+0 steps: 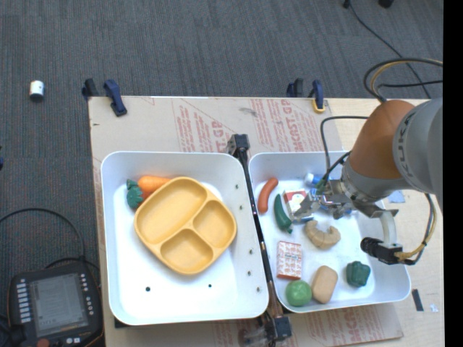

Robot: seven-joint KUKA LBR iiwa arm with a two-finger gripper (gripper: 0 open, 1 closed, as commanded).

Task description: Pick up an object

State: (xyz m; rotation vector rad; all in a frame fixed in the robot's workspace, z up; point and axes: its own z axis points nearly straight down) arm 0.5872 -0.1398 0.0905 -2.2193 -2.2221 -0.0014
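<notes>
My gripper (316,205) hangs low over the middle of the right bin (394,284), reaching in from the right. It sits just right of a small red-and-white carton (295,202) and above a beige lumpy piece (322,236). A dark green vegetable (281,214) and a red sausage (267,194) lie to its left. Nearer the front lie a red box (289,259), a green ball (298,293), a tan potato-like piece (325,283) and a dark green broccoli (357,273). The wrist hides whatever lies under it.
The left bin (116,266) holds a yellow divided plate (185,225), with a carrot (153,183) and a green piece (134,194) behind it. A black divider (255,215) runs between the bins. Clamps (116,98) grip the board's far edge.
</notes>
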